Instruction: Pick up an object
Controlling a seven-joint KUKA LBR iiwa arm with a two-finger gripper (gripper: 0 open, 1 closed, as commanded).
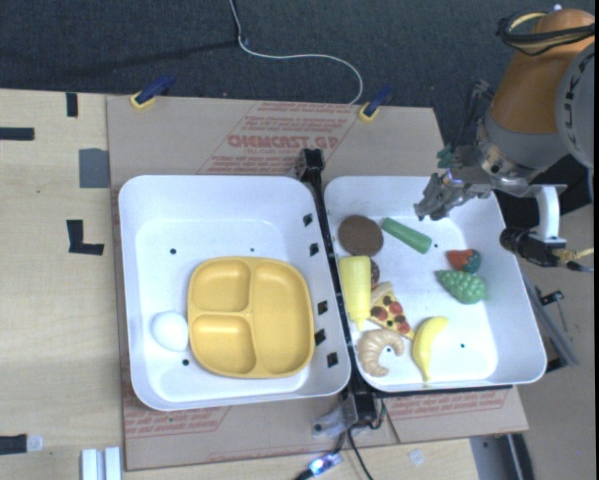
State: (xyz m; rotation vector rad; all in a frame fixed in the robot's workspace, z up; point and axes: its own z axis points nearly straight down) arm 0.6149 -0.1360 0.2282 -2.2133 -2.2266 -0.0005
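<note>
A dark carpet runs behind the wooden bench [39,268], where a cardboard sheet [269,138] lies under two white bins. The left bin [144,203] holds a yellow divided plate [250,316] with a white egg [169,330] touching it at nine o'clock. The right bin [504,353] carries the small toy food: a yellow block [355,286] near its left wall, a brown disc [360,234] just beside it at twelve o'clock, a green stick [407,235] at two o'clock, then a pizza slice [389,311], a croissant [379,348], a banana [428,344], grapes [463,285] and a strawberry [463,260].

The grey arm [534,88] comes in from three o'clock, its gripper [431,206] hanging over the right bin's far edge, just beside the green stick. I judge the pick not yet made; nothing sits between the fingers. Whether they are spread or closed is too blurred to tell.
</note>
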